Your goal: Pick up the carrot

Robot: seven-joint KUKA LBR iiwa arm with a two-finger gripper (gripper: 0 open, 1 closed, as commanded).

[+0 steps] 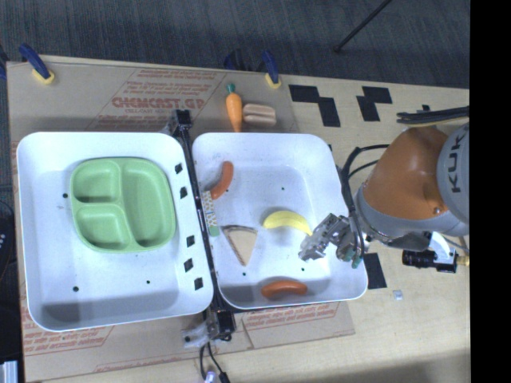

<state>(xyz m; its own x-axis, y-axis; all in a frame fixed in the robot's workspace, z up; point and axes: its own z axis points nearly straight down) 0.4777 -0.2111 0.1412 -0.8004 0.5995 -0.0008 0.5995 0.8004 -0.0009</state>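
Note:
The carrot (233,108), orange with a green top, lies on the cardboard just behind the right bin's (319,146) far rim, outside both bins. My gripper (330,244) hangs over the right bin's near right corner, far from the carrot. Its fingers stand apart with nothing between them. The grey arm with its orange band (407,178) reaches in from the right.
A small bun-like piece (259,116) lies right of the carrot. The right bin holds a sausage (221,179), a banana (286,221), a wedge-shaped slice (240,244) and another sausage (283,288). A green divided plate (124,202) sits in the left bin (40,238).

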